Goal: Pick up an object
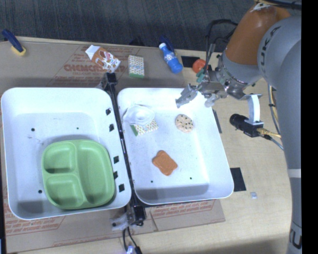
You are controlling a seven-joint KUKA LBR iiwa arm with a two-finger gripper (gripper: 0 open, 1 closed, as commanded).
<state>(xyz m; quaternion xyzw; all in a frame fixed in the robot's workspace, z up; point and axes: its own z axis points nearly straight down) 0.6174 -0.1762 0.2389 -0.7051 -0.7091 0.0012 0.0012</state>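
From above, the grey arm [278, 41] enters at the right, its upper body cut off by the frame edge, and its gripper [196, 98] hangs over the top right corner of the right bin [214, 179]. Two pale fingers [184, 99] stand apart with nothing between them; the second one, nearer the bin's rim, is partly lost against the white wall, so the exact width of the gap is hard to judge.

In the right bin lie a round speckled cookie [184, 123] just below the gripper and apart from it, an orange toast-shaped piece [164, 162] near the middle, and a clear cup [139, 114] at the left wall, so transparent that its outline nearly melts into the bin. A small green-and-white packet [144, 127] sits touching the cup; its print is too small to read.

The left bin [16, 105] holds a green divided tray [78, 173] in its lower half.

Behind the bins a blue bottle [171, 58], a small box [136, 66] and a crumpled wrapper [102, 59] rest on cardboard
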